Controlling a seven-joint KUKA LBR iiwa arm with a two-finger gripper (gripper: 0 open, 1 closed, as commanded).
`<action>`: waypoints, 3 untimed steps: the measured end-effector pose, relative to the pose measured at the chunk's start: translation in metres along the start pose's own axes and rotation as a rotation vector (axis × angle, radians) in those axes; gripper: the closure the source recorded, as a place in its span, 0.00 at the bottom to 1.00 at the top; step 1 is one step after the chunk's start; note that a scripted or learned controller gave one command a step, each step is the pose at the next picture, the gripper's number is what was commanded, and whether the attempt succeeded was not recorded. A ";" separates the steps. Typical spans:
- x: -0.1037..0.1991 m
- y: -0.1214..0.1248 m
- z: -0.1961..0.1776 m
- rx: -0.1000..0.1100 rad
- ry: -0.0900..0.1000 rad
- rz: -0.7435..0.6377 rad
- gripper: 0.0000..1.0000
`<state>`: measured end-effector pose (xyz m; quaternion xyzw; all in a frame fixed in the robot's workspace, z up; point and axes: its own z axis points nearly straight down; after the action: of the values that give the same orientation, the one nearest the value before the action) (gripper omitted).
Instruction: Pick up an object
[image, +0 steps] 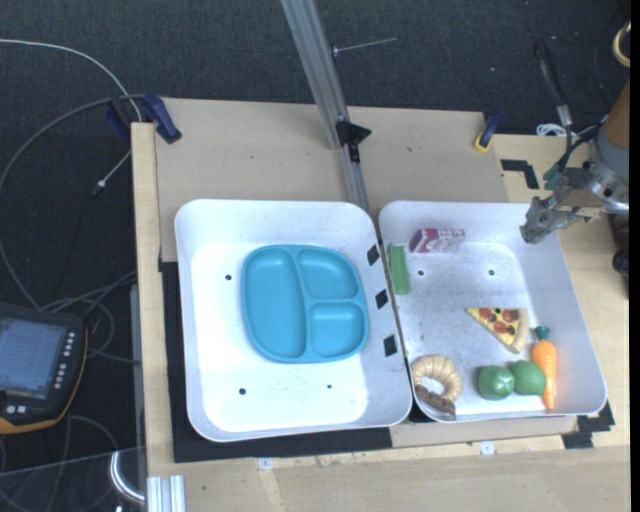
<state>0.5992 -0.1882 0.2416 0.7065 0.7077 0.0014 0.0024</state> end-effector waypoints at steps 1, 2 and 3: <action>0.000 0.002 -0.054 -0.002 -0.001 -0.001 1.00; 0.052 -0.002 -0.050 0.008 0.004 -0.003 1.00; 0.112 0.000 -0.037 0.009 0.003 -0.003 1.00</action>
<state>0.5986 -0.0764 0.2783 0.7054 0.7089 -0.0004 -0.0019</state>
